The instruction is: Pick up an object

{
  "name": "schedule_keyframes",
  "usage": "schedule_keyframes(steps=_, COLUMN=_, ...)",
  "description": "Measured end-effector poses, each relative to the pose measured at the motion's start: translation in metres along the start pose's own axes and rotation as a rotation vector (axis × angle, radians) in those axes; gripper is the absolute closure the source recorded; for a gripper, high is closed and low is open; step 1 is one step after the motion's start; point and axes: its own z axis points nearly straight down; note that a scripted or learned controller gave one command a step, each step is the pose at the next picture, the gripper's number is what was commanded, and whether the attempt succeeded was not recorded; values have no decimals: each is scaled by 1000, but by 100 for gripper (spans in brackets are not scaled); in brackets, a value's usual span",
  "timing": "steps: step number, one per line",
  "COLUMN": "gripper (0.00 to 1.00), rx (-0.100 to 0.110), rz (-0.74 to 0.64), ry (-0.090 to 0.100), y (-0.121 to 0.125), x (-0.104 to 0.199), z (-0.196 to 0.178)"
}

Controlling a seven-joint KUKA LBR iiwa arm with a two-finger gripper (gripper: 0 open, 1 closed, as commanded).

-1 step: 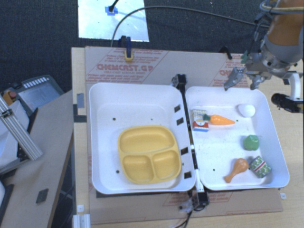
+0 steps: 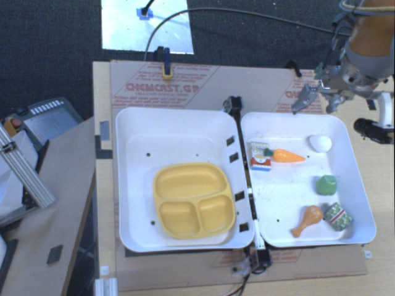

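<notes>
The right bin [image 2: 352, 165] holds several toy foods: a carrot [image 2: 287, 156] beside a small red and white carton [image 2: 260, 156], a white egg [image 2: 320, 143], a green lump [image 2: 326, 184], a chicken drumstick [image 2: 307, 219] and a small green patterned can [image 2: 337, 216]. My gripper [image 2: 316, 98] hangs open above the bin's far edge, with nothing between its fingers. It is up and to the right of the carrot and just beyond the egg.
The left bin [image 2: 136, 140] bears a yellow divided plate [image 2: 193, 199]. A black clip [image 2: 234, 105] sits at the far end of the seam between the bins. A black cable [image 2: 247, 14] runs across the floor behind the bench.
</notes>
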Motion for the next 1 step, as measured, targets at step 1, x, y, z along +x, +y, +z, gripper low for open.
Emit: schedule_keyframes(steps=1, gripper=0, rx=4, rz=1, ry=0, y=1, x=4, z=62)
